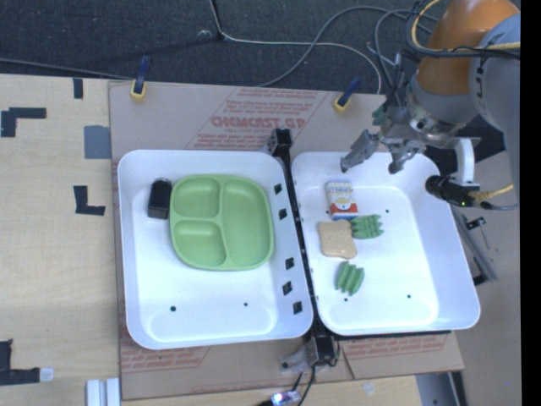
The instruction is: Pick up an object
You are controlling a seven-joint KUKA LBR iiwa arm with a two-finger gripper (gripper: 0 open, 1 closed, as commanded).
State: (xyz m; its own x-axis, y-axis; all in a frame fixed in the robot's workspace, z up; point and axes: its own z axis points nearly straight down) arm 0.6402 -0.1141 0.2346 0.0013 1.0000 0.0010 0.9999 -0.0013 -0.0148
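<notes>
Hovering over the right bin's (439, 252) far rim, pincer (378, 156) spread apart, nothing held. Carton (340, 199) sits just below-left of it; best drop straight, straddle its narrow sides, clear of the cracker (336, 240).

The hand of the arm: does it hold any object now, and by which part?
Nothing is held. The hand is open above the right bin's far edge, apart from the items.

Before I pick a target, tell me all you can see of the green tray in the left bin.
The green tray is pale green, plastic-looking, a rounded square with three compartments: one long one on the right, two smaller ones on the left. It lies flat, open side up, slightly rotated, in the upper middle of the left bin. A small black object sits against its left edge; contact looks likely.
</notes>
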